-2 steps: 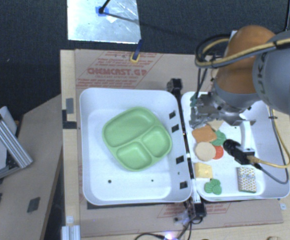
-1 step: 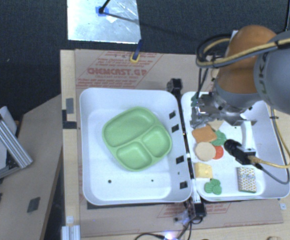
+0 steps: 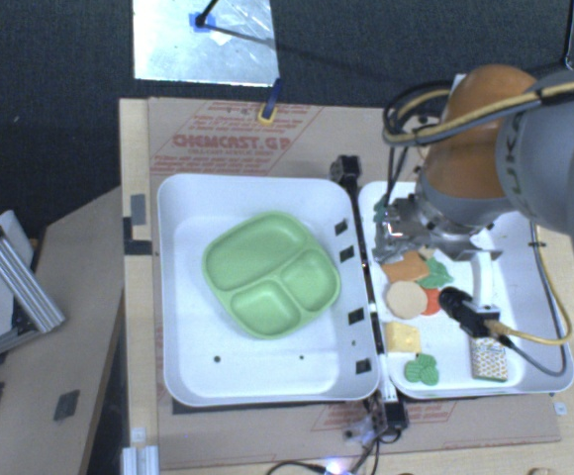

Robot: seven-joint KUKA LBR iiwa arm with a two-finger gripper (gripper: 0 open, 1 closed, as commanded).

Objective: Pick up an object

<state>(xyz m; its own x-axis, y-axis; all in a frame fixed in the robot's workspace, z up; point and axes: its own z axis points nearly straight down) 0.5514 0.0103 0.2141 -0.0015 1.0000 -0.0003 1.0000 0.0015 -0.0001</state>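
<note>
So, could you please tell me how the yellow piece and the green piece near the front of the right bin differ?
The yellow piece is a flat, squarish block with straight edges; the green piece is lumpy with a lobed outline. The yellow piece lies just below the round tan disc, while the green piece sits nearer the front wall of the right bin. Both are small, lie loose on the bin floor, and sit apart from the tool.

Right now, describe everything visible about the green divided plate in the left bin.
The pale green divided plastic plate has three compartments, two smaller ones and one larger, with rounded corners and a raised rim. It looks matte. It lies flat and rotated askew, near the middle of the shallow white left bin, resting on its floor, with nothing in its compartments.
</note>
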